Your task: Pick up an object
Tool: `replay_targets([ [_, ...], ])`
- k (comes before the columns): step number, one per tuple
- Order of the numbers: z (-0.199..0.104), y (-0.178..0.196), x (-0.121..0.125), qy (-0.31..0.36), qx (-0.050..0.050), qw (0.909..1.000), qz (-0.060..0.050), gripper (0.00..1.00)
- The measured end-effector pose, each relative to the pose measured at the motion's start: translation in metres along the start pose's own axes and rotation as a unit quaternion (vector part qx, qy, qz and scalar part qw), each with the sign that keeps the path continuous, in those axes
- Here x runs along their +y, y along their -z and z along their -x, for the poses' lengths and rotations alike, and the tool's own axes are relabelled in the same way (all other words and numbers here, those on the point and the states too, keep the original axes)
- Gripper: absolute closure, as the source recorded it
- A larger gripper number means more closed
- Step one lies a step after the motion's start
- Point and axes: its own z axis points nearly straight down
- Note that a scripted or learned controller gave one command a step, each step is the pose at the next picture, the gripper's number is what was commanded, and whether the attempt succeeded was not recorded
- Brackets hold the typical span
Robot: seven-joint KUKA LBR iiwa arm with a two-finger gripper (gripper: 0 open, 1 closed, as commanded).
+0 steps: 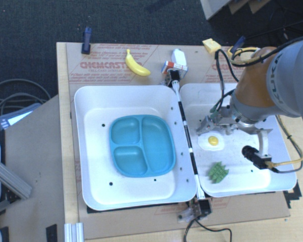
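Note:
A toy fried egg (211,142) lies in the right bin (242,185), near its left wall. A small green leafy piece (218,172) sits a little nearer the front of that bin. My gripper (216,128) hangs just behind the egg, low over the bin floor. Its two metal fingers (204,127) are spread apart and nothing shows between them. The grey arm with its orange band (252,87) covers the back right of the bin.
The left bin (91,110) holds a blue divided plate (141,145). A banana (136,65), a blue clip (86,39), a red and white item (175,64) and a yellow piece (210,45) lie on the bench behind the bins. Cables trail by the arm (280,165).

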Motion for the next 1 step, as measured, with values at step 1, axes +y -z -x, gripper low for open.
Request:
replay_targets([
  [1, 0.0048, -0.0113, -0.0073, 0.001, 0.001, 1.0, -0.003, 0.0],
])
